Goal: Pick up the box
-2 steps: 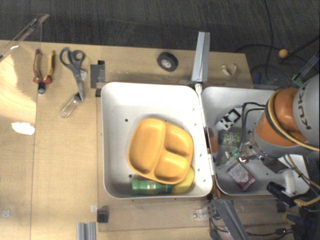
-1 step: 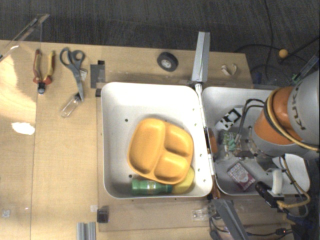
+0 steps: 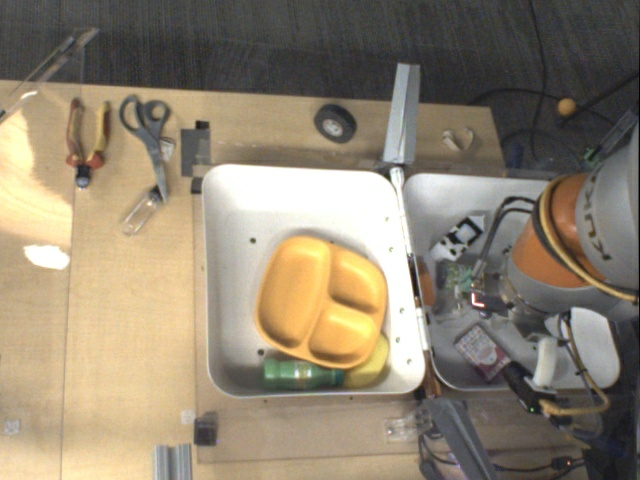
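On the desk [image 3: 120, 368] at far left I see pliers [image 3: 84, 140] with red handles, and just right of them scissors [image 3: 150, 133] with a small clear tube [image 3: 140, 212] lying near their tips. A roll of black tape [image 3: 335, 123] sits farther right, at the far edge of the desk.

The left bin [image 3: 230, 268] holds a yellow sectioned tray [image 3: 322, 300], overturned and tilted. Along the bin's near wall a green bottle [image 3: 298, 373] lies on its side, partly tucked under the tray, with a yellow object [image 3: 372, 366] touching its right end.

In the right bin [image 3: 440, 193] I can make out a black and white item [image 3: 458, 236] toward the far side. The box [image 3: 478, 349], small with a dark red patterned face, lies tilted on the bin floor near the near wall, not lifted.

The arm [image 3: 585, 238] comes in from the right and covers much of that bin. The gripper [image 3: 470, 286] hangs low just beyond the box; I cannot tell how far it is open, and I see nothing held in it
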